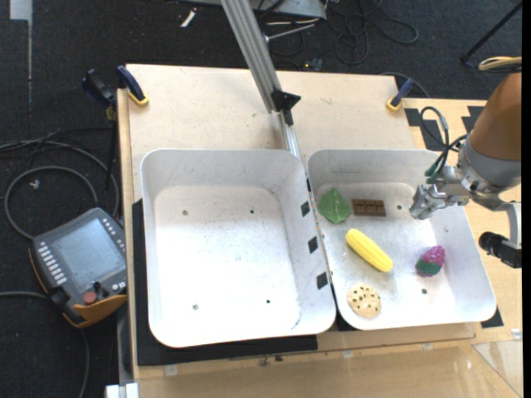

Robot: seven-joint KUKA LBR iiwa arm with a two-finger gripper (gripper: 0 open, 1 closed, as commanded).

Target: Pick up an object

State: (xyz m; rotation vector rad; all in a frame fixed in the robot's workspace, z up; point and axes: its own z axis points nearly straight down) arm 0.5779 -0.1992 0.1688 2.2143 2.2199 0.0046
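Camera view shows the gripper [421, 203] hovering near the right bin's [477, 265] far edge — finger state I cannot tell; the purple grapes [431, 260] lie nearest — centre above them before descending.

— Left of the wooden bench [207, 110]?
— Grey teach pendant [79, 264] with orange trim, lying on dark carpet [50, 123]; looped black cable [25, 197] just beside.
— On the bench itself?
— Left white bin [224, 247], shallow, speckled with small dark marks; touching its neighbour along the inner edge, with black tape tabs [314, 243] down that seam.
— Back corners?
— Yellow-tipped clamps, left clamp [133, 85] and right clamp [400, 92]; between them, slanted aluminium rail [249, 40] ending near the bins' seam; tangled wires [365, 15] on the floor behind.
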